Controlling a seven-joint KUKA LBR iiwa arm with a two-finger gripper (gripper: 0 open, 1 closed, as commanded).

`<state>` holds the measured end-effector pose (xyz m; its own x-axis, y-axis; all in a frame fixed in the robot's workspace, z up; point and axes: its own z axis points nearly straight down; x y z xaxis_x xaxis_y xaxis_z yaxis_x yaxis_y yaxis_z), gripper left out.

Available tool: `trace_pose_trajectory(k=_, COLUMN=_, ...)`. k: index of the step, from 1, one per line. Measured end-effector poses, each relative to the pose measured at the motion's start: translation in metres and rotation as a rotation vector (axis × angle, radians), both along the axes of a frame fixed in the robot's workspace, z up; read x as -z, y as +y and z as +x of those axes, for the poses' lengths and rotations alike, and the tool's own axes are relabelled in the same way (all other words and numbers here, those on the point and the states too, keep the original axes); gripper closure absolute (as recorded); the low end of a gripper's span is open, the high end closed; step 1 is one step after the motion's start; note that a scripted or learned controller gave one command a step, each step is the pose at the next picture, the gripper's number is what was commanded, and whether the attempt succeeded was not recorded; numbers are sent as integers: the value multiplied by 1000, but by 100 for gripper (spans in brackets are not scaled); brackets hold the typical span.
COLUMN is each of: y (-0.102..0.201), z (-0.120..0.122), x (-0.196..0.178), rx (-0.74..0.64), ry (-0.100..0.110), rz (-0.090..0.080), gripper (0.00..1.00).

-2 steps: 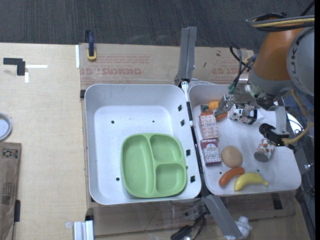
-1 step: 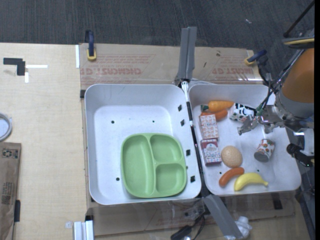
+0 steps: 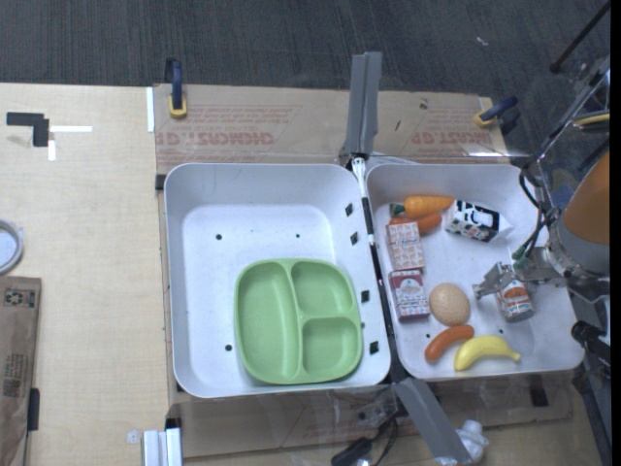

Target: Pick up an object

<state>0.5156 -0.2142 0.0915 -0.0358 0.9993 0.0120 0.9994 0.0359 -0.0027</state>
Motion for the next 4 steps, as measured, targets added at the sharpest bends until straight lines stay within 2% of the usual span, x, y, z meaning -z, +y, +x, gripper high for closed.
trace_pose_trajectory(k=1, y=-4, z=0, x=-9, rx=6, ry=-2, rz=-8, gripper=100)
trace_pose_trajectory(k=2, y=9, z=28, x=-105, rx=234, ry=1, rz=-13, gripper=100)
trace_pose_trajectory(k=3, y=24, z=48, x=-55, rx=236, ry=2, rz=-13, gripper=100)
trace_pose_trajectory(k=4, y=74, z=39, x=-118, rx=-8, ry=-2, rz=-13, gripper=100)
